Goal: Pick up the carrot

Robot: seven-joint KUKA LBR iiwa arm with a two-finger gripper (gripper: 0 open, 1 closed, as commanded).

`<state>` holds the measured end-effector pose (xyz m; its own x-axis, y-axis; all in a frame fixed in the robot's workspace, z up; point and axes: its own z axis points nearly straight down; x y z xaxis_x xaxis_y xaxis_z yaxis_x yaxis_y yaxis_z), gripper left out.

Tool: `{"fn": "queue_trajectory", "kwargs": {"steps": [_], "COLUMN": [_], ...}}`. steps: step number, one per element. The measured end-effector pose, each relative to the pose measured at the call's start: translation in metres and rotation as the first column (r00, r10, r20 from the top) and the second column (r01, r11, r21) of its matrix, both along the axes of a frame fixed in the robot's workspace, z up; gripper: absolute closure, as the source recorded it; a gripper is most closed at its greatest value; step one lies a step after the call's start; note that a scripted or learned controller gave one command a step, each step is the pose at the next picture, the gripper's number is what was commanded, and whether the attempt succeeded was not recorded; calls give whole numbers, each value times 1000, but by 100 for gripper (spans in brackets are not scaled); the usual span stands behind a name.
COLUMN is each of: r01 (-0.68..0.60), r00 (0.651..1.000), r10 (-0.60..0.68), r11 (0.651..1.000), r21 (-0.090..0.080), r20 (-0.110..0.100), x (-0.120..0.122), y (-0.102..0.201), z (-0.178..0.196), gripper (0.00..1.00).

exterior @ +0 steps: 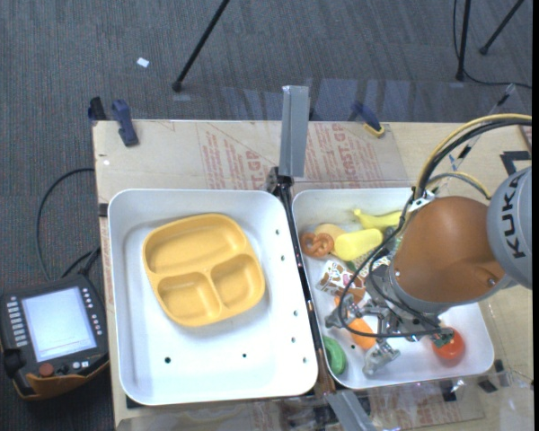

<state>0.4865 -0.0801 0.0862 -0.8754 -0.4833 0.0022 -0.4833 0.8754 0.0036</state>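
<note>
A grey KUKA arm [485, 241] with an orange band reaches in from the right of the frame and hangs low over the right-hand white bin [481, 353], its bulk covering much of that bin's middle. The pincer [382, 344] sits at the lower centre of that bin, among a tangle of cables and metal parts; whether its fingers are apart or together cannot be told from this angle.

The carrot [364, 330], an orange shape, lies just left of the pincer, partly hidden by the wrist hardware, and it is not clear whether the two touch. Just beside it, toward the bin's lower left corner, lies a small green item [335, 356]. A red tomato-like piece [448, 346] rests at the lower right of the bin, near the pincer. In the upper part of the same bin sit a yellow banana [379, 217], a pale yellow piece [357, 241] below it, a brownish ring-shaped item [320, 241] to the left, and a small printed packet [334, 279] below those.

The left-hand white bin [135, 366] holds a yellow divided plate [204, 268] with three compartments, set slightly askew. Both bins lie side by side on a wooden surface [198, 155] with blue clamps at its far edge. A teach pendant [52, 335] with a lit screen rests on the carpeted floor at the lower left of the frame.
</note>
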Motion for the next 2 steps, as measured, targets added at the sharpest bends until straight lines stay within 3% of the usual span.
{"fn": "queue_trajectory", "kwargs": {"steps": [1, 2], "r01": [-6, -6], "r00": [1000, 1000], "r10": [6, 6], "r11": [1000, 1000], "r21": [2, 2], "r20": [1, 0], "x": [1, 1], "y": [3, 3], "z": [9, 9], "gripper": [100, 0]}}
